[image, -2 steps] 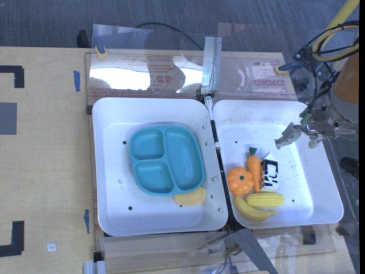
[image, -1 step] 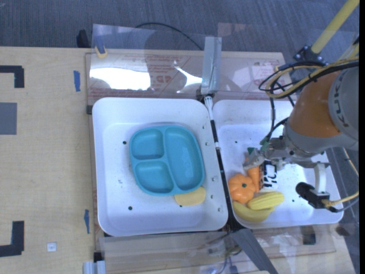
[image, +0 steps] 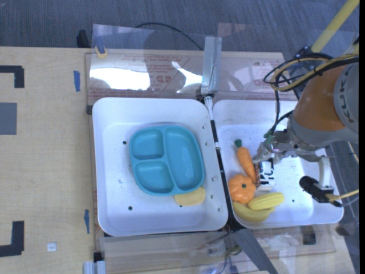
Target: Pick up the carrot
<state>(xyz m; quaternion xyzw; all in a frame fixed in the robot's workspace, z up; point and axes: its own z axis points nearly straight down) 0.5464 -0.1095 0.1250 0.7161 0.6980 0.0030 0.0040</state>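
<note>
The carrot (image: 246, 162), orange with a small green top, lies in the right bin (image: 296, 213) near its left wall, pointing toward the front. My gripper (image: 266, 165) hangs low over the right bin just to the right of the carrot, close beside it. The carrot rests on the bin floor and nothing shows it lifted.
An orange pumpkin-like toy (image: 242, 189) sits just in front of the carrot, with a yellow banana-like piece (image: 266, 200) and another yellow piece (image: 247, 212) beside it. The left bin (image: 108, 170) holds a blue divided plate (image: 167, 158) and a yellow piece (image: 190, 197).
</note>
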